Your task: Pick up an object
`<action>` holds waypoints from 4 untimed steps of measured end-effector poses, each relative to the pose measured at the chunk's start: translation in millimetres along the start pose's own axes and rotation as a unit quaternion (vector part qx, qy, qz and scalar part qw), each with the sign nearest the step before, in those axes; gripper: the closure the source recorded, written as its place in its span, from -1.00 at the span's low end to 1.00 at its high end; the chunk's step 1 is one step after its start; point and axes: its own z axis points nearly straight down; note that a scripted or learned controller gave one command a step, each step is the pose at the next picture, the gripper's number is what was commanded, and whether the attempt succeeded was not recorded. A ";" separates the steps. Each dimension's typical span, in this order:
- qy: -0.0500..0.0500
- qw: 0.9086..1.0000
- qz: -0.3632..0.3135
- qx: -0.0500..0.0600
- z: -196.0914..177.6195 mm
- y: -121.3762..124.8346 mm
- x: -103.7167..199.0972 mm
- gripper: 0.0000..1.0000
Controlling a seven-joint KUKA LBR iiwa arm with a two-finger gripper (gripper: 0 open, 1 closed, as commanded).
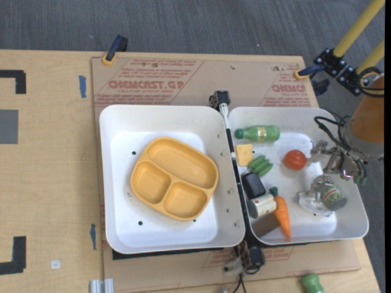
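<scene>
Beyond my bench lies a grey carpeted floor (pixel 183 11). The light wooden benchtop (pixel 43 182) carries a brown printed cardboard sheet (pixel 183 78), clamped at two corners by what look like blue-and-orange clamps (pixel 114 47). A yellow pole (pixel 360 20) slants nearby.

Two bins are sitting side by side on the bench, the left bin (pixel 116 224) holding a divided plate (pixel 174 178) at its middle. In the right bin (pixel 351 227), a bottle (pixel 258 133) is lying along the far side, with a cheese wedge (pixel 244 154) and a pea pod (pixel 260 165) just in front of it and a tomato (pixel 295 159) to their right. A carrot (pixel 282 215) is lying near the front wall beside a small can (pixel 263 205), and the gripper (pixel 327 191) is hanging over the bin's right part, above what may be a round jar.
</scene>
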 end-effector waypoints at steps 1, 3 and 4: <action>0.002 0.983 -0.182 -0.001 0.2 3.3 33.6 -1.00; 0.002 0.933 -0.360 -0.001 1.3 86.1 -90.9 -1.00; 0.002 0.947 -0.322 -0.001 0.5 124.8 -25.5 -1.00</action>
